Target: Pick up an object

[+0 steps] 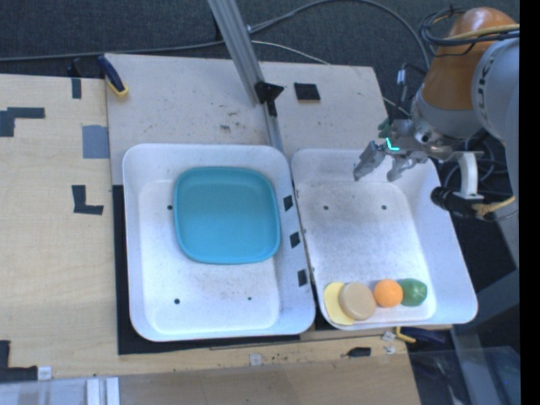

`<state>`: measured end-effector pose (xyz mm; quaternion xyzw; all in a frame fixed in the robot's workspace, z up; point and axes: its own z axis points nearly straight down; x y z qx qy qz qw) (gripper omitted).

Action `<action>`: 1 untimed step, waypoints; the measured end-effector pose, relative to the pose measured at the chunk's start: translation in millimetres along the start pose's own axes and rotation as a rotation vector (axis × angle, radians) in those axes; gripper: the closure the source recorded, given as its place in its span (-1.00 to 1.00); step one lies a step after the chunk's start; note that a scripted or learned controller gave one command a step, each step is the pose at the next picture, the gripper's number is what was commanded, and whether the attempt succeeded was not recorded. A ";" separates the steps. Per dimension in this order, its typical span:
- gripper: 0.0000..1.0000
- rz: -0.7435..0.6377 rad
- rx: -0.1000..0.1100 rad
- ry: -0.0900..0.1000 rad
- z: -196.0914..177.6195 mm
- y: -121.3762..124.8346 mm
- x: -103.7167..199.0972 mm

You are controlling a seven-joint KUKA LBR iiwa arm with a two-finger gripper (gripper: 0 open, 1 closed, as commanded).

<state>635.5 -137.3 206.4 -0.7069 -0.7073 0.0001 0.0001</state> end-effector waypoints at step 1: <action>-1.00 0.000 0.000 0.000 0.0 0.0 0.0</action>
